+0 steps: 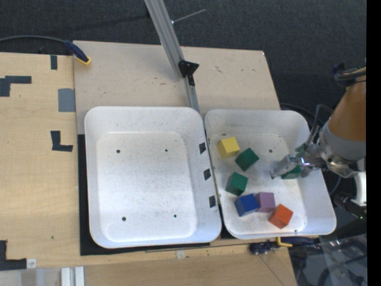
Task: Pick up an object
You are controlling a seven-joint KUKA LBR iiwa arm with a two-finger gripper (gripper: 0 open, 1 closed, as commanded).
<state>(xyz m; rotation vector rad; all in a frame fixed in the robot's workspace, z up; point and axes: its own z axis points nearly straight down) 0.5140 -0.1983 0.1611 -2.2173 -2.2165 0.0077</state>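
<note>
My gripper (pixel 288 170) hangs over the right side of the right bin (pixel 315 219), reaching in from the right. A small green object (pixel 292 173) shows between its fingers, partly hidden by them. Several blocks lie loose in the same bin, to the left of the gripper: a yellow block (pixel 228 146), a green block (pixel 246 158), a second green block (pixel 237 183), a blue block (pixel 246 204), a purple block (pixel 266 201) and an orange block (pixel 280 215).
The left bin (pixel 95 159) sits beside the right one, their walls touching. A slanted metal bar (pixel 166 28) runs from the top down to the gap between the bins. The arm's orange band (pixel 351 112) stands past the right bin's edge.
</note>
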